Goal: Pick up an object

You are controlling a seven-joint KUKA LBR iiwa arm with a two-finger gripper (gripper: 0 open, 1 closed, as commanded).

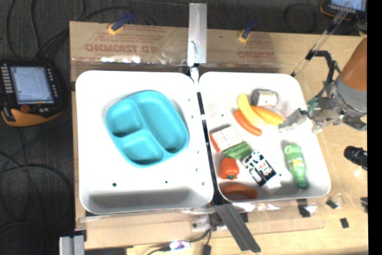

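Observation:
The right bin (pixel 298 88) holds several objects. A yellow banana (pixel 258 110) lies beside an orange carrot-like piece (pixel 246 122), with a small grey can (pixel 264 97) behind them. Toward the front lie a white and red card (pixel 225 138), a green piece (pixel 238 150), a red pepper (pixel 228 168), a black and white box (pixel 260 168), a green bottle (pixel 295 164) and a dark red piece (pixel 239 190). My gripper (pixel 302 116) hangs over the bin's right edge, right of the banana and above the green bottle. I see no object in it.
The left bin (pixel 95 188) holds a blue divided plate (pixel 147 126). Clamps and a metal post (pixel 197 33) stand behind the bins. Handheld screens sit at the far left (pixel 28 92) and back right (pixel 346 0). Cables run behind.

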